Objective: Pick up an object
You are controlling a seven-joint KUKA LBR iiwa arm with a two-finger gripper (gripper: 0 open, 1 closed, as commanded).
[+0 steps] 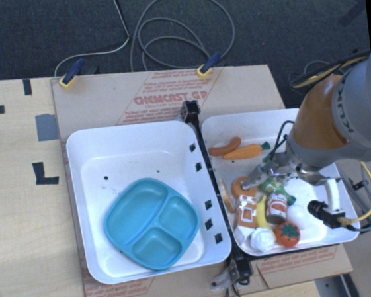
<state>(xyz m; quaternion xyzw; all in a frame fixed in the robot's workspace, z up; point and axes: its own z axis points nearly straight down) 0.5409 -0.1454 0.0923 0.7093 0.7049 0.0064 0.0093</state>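
Observation:
The right bin holds a pile of toy food. Along its far side lie a red sausage and an orange carrot. Nearer the front are an orange ring, an orange carton, a yellow banana, a small bottle with a red label, a white lid and a red tomato. My gripper is down inside this bin, over a green piece, just above the bottle and right of the ring. The wrist hides its tip.
The left bin contains a blue divided plate. A black divider runs between the bins. Cables hang off the arm over the right bin's front right corner. Cardboard lies beneath both bins.

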